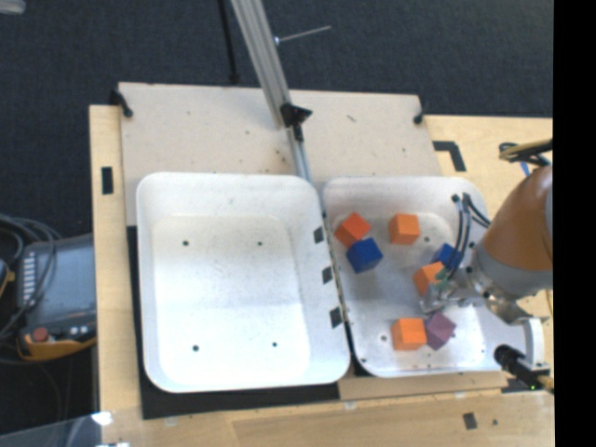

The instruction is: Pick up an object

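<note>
The arm's wrist hides the gripper [449, 287], so I cannot tell its state. Beneath it in the right bin [372, 357] lie orange blocks [408, 332], a blue block [364, 254] and a purple block [440, 328].

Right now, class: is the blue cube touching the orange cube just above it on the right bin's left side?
Touching: the camera view shows the blue cube and orange cube meeting with no gap.

My gripper [445, 291] sits low in the right bin [372, 361] among six blocks [364, 254]; the left bin [154, 277] lies just beside it.
</note>
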Available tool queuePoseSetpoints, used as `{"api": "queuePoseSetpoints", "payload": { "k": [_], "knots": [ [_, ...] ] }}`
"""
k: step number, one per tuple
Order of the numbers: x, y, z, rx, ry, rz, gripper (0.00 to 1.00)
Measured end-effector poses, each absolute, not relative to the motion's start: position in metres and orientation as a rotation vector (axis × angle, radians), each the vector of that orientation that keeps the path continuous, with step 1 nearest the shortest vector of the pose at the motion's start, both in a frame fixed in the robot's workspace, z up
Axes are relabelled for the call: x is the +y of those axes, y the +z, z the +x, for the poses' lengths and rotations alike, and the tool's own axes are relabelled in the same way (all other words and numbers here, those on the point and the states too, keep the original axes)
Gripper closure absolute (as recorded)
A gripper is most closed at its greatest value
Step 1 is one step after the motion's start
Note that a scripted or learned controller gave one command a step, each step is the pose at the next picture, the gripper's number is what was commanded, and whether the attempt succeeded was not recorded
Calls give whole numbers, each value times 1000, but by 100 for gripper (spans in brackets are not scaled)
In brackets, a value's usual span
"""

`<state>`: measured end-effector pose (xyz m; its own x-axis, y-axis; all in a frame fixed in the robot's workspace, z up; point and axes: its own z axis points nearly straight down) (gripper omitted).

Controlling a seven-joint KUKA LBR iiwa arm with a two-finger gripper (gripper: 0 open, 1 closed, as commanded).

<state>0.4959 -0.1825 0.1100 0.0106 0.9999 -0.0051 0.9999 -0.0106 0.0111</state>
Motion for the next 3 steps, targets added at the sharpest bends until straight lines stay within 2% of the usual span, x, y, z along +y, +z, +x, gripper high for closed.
{"api": "queuePoseSetpoints", "payload": {
  "k": [3],
  "knots": [
    [-194, 267, 490, 2221, 5, 2211, 100]
  ]
}}
